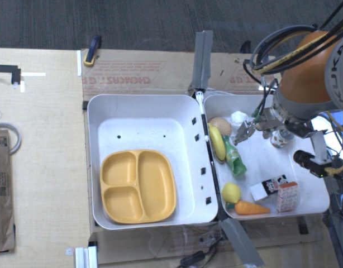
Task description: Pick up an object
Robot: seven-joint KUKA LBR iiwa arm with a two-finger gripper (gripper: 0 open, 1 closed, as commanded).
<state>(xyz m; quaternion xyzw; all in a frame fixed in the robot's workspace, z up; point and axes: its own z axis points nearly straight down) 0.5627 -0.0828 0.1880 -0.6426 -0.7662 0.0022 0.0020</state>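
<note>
Two white bins sit side by side on the worktop (43,149). The left bin (143,110) contains a yellow divided plate (138,186), lying flat toward its near left corner. The right bin (305,202) contains the loose objects: a banana (217,142) along its left wall, a brown rounded item (220,125) touching the banana's far end, a green packet (235,159) just beside the banana, a lemon (231,192), a carrot (251,208) against the near wall, a black-and-white box (271,186) and a pink-and-white carton (287,196) touching each other. The arm (305,66) reaches in from the right. The jaws (243,132) hang over the far left part of the right bin, near the banana and brown item, apparently parted, with nothing seen between them
</note>
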